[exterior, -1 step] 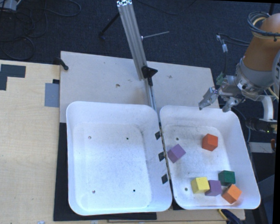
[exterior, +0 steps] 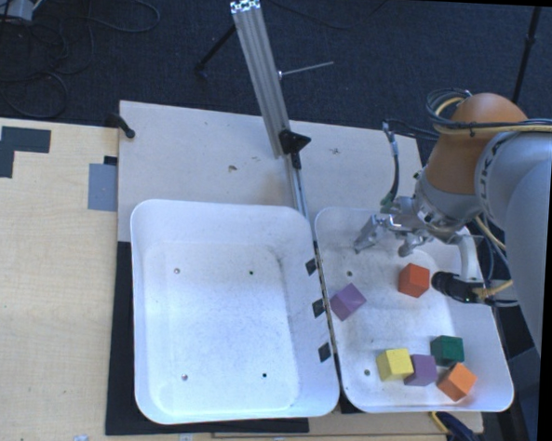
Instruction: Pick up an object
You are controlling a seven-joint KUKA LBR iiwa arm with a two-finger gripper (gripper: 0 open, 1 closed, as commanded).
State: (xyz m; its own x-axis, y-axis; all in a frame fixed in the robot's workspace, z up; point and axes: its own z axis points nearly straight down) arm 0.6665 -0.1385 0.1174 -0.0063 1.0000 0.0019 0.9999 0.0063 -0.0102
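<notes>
The gripper hangs over the far end of the right bin, fingers spread, gripping nothing. A red-orange cube lies just beside it. A lilac block sits near the divider; yellow, purple, green and orange blocks cluster at the near edge, with open floor between.

Six small blocks in the right bin, mostly near-right corner.
</notes>
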